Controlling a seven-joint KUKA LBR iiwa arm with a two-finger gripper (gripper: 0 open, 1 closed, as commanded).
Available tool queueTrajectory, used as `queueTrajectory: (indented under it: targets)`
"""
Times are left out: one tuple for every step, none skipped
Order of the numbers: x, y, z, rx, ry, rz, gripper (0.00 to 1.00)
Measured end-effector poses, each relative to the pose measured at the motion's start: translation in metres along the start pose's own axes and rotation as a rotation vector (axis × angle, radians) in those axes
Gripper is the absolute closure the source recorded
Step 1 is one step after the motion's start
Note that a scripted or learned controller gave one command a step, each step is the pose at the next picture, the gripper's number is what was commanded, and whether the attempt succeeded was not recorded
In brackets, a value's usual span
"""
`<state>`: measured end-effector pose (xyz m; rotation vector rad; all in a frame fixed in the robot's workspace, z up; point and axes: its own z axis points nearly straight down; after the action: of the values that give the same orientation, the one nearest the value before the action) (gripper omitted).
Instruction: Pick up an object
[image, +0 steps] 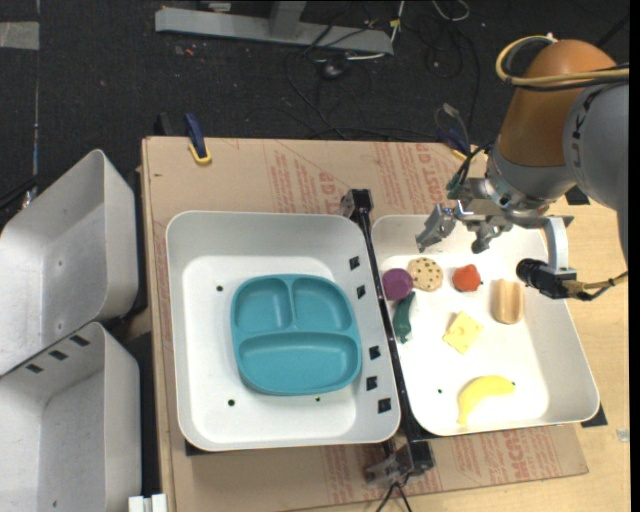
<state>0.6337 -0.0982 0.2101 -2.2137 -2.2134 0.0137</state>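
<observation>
Camera view: gripper (460, 228) is seen spread apart, nothing between its fingers, poised over the right bin (572, 350). Cookie (425, 273) and tomato (466, 278) are found just below it. Approach step judged; descent onto one item is needed next.

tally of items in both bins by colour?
Yellow: 2, banana, cheese wedge
Purple: 1
Red: 1
Tan: 2, cookie, bread roll
Teal: 2, divided plate, small piece
Total: 8
</observation>
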Motion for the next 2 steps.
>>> queueTrajectory:
  targets:
    - [0.000,0.003,-0.009,-0.014,-0.002,-0.002,0.00]
    - [0.000,0.003,0.033,-0.013,-0.002,0.000,0.00]
